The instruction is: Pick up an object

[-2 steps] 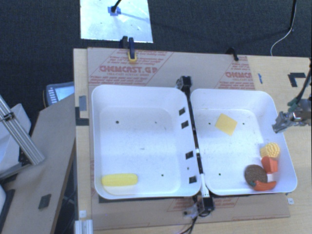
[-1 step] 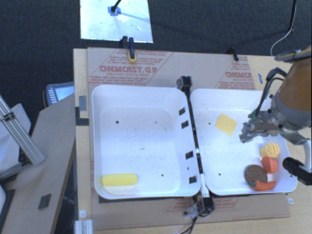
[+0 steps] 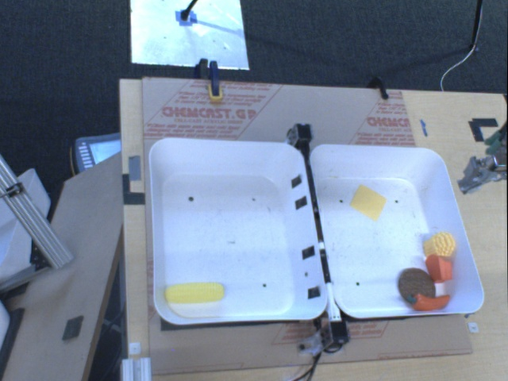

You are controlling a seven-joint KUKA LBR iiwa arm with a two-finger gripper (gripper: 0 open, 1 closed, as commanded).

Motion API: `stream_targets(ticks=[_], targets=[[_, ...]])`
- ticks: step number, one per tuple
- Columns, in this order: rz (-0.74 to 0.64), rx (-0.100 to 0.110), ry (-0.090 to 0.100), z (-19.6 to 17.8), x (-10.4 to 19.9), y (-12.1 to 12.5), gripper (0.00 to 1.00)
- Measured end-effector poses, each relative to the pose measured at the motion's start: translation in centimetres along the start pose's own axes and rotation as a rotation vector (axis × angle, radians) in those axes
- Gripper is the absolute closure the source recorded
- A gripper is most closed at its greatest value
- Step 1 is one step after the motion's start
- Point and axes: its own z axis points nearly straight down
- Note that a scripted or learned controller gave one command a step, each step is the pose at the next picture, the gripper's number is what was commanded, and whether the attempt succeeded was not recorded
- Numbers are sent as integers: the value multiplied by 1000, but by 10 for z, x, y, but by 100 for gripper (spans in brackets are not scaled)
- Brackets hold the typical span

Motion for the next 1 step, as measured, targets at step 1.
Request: stream_targets(ticks=[1], targets=[[-7, 23, 12, 117, 47, -33, 100]])
